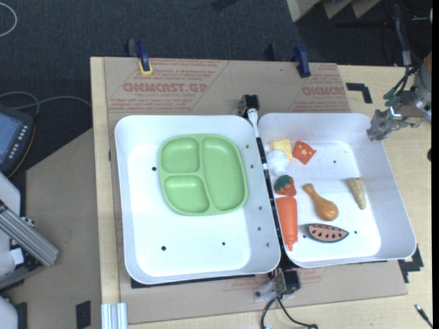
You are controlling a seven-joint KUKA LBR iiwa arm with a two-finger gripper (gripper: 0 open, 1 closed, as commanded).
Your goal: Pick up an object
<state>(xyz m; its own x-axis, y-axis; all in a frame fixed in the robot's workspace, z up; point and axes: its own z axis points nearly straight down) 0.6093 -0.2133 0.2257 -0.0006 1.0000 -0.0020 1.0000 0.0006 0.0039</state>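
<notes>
The right bin (384, 177) holds several toy foods: a yellow cheese wedge (280, 146), a red piece with a yellow star (303, 152), a small white item (276, 161), a red and green fruit (284, 184), an orange carrot (287, 216), a chicken drumstick (321, 202), a watermelon slice (326, 233) and a tan cone (357, 192). My gripper (377, 129) hangs above the right bin's far right corner, well apart from all the toys, with nothing seen in it.
A green divided plate (204, 175) lies in the left bin (137, 204). Blue clamps (300, 60) hold the board's far edge. Cables and a fixture (250, 105) sit between the bins at the back.
</notes>
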